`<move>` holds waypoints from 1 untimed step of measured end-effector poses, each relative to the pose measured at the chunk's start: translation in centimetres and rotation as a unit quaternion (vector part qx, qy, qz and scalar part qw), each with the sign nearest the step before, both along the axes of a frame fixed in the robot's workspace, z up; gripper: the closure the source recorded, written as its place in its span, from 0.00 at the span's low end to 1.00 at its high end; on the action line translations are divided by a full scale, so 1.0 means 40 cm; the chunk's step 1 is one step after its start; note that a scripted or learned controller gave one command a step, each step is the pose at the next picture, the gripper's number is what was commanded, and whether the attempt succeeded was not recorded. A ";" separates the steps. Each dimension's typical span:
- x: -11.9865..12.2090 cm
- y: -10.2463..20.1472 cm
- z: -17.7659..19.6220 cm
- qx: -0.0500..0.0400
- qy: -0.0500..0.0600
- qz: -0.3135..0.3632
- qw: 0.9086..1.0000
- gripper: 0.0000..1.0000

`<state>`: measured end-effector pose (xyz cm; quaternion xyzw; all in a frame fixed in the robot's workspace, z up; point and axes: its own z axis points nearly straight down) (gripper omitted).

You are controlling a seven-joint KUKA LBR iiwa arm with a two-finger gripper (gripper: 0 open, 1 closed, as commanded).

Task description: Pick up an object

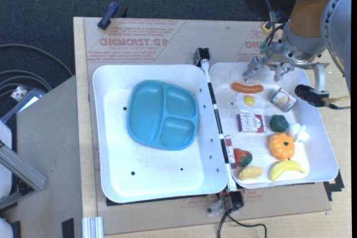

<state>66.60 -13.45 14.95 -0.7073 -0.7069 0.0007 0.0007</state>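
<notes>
A: Left bin [111, 136]: what do we log?

B: One blue tray [163, 115], three compartments, lying flat near the middle. Nothing on it that we can see.

A: Right bin [326, 161]?

B: Crowded. Along the left wall, a red-and-green piece [242, 156] with a corn cob [250, 173] just below it. Then a hot dog [247, 87] at the top, a fried egg [249, 101] under it, and a red-and-white packet [251, 122] under that. Further right, a small can [283, 99] on its side, a dark green vegetable [279, 122], a pumpkin [281, 145], a banana [287, 169] and a white bit [302, 132] by the pumpkin.

A: And the gripper [269, 68]?

B: It hangs over the top edge of the right bin, just above the hot dog. We see its fingers [251, 69] spread apart with nothing between them. We cannot tell how high it stands above the bin.

A: Which item do we count as the target?

B: None is named. We judge the hot dog or the can nearest.

A: Risks?

B: The hot dog is round and low, so we think the fingers may slide off it or roll it aside. It touches the egg, so a descent could catch both. The bin's back wall is close, and a finger may strike it. The can could roll when pinched.
</notes>
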 end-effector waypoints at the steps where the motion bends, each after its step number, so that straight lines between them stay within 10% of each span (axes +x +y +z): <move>1: 0.000 0.025 -0.161 0.000 0.000 0.000 1.000 0.00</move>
